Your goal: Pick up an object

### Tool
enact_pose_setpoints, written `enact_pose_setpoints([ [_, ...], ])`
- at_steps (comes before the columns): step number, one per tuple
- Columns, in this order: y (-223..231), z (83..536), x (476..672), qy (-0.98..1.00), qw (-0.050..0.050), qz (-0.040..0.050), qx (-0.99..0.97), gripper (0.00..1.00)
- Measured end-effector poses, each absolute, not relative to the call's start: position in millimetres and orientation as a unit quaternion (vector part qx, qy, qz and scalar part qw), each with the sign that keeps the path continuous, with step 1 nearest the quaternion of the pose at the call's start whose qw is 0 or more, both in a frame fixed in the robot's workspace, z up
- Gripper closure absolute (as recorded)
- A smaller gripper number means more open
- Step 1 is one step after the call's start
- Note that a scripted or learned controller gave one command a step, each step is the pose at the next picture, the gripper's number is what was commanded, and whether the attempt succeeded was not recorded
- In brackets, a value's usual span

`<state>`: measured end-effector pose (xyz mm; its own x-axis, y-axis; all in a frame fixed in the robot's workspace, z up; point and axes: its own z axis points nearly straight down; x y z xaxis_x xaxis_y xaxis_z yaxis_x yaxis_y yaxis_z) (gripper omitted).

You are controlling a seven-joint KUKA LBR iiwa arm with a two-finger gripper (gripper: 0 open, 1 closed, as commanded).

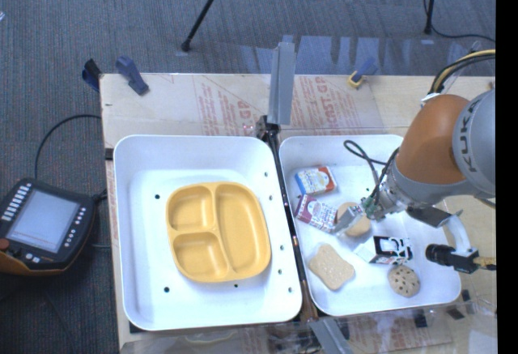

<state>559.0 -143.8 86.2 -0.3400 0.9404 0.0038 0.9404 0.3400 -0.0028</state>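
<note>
Gripper (357, 220): mine, low in the right bin (429, 296), reaching in from the right; I cannot tell how it is set.
Small round tan piece (357, 224): at my tip, touching or just under it; whether I hold it cannot be told.
Two small cartons: one upright (315, 180) near the bin's back left, one lying (317, 213) just in front of it.
Bread slice (330, 266): flat, front left of the right bin.
Cookie (404, 280): front right of the same bin.
Black-and-white item (392, 248): between my tip and the cookie.
Left bin (137, 182): holds a yellow divided plate (218, 231).
</note>
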Motion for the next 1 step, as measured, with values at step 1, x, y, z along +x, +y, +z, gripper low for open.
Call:
enact_pose_setpoints([
  [1, -145.3, 95.0, 558.8, -0.816, 0.003, -0.0003, -0.578, 1.00],
])
